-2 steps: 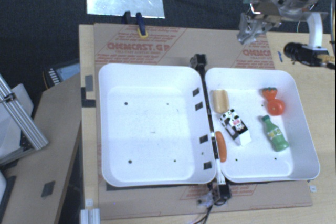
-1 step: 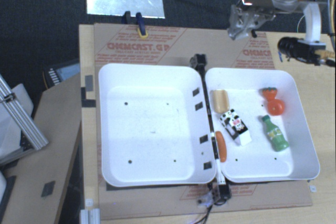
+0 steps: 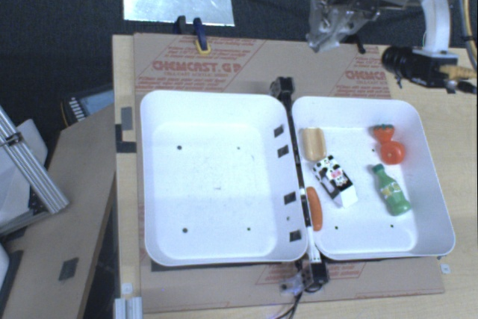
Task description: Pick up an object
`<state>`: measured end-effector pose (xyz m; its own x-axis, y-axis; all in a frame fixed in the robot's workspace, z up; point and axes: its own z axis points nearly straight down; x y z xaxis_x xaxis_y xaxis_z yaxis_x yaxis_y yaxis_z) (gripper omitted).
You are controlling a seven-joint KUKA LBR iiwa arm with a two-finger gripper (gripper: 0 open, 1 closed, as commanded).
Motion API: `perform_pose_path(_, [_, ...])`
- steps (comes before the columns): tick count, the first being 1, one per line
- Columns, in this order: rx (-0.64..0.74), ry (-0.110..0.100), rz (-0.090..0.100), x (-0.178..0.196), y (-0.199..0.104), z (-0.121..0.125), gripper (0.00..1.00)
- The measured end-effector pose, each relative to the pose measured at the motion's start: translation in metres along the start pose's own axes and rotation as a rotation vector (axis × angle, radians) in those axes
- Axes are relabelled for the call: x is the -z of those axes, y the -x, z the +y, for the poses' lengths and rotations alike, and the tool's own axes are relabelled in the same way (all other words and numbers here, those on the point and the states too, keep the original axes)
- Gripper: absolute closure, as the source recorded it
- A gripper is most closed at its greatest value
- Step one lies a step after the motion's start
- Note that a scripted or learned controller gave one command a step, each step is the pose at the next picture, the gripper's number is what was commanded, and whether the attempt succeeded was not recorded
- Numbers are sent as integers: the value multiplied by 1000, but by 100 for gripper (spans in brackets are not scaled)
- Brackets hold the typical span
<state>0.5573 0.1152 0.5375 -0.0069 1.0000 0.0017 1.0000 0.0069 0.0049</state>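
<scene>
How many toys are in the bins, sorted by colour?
Orange or red: 3, the tomato, the small orange toy above it, the carrot-like stick.
Green: 1, the bottle.
Tan: 1, the bread-like piece.
Black and white: 1, the cow-print carton.
Total: 6, all in the right bin.

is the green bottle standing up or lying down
Lying down. The green bottle lies flat on the floor of the right bin, its full side showing, cap toward the tomato and base toward the near wall.

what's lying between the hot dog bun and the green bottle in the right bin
In the camera view, the black-and-white cow toy lies between the bun and green bottle.
</scene>
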Motion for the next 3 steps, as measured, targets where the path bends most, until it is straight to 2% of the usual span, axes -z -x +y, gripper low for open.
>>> perform_pose_path(1, [0,-5,-1,-58,-60,17,100])
perform_pose_path(2, [4,0,2,-12,-121,-7,100])
perform_pose_path(3, [-6,-5,-1,-3,-81,-45,100])
